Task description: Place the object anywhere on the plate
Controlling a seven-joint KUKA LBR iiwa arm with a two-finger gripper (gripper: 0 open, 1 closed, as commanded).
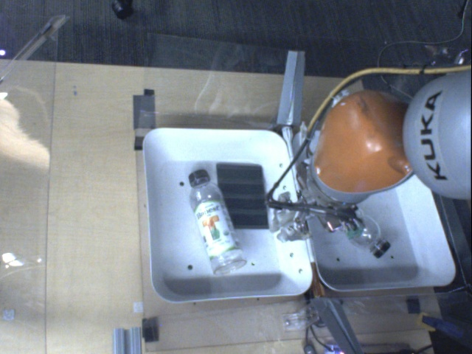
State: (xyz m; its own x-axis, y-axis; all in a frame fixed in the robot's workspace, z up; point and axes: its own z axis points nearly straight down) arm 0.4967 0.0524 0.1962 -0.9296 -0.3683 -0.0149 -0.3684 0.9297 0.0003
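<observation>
Clearly "KUKA" on arm [441, 139], labelled bottle [214, 223] beside black block [241, 195], left bin [162, 198].

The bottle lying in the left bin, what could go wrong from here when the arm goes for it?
1. The bottle lies on its side, so it may roll from a pinch.
2. It rests right beside the black block, leaving little room on that side.
3. The claw sits over the wall between the two bins, with cables hanging by it, so a sideways move could clip that wall or snag.
</observation>
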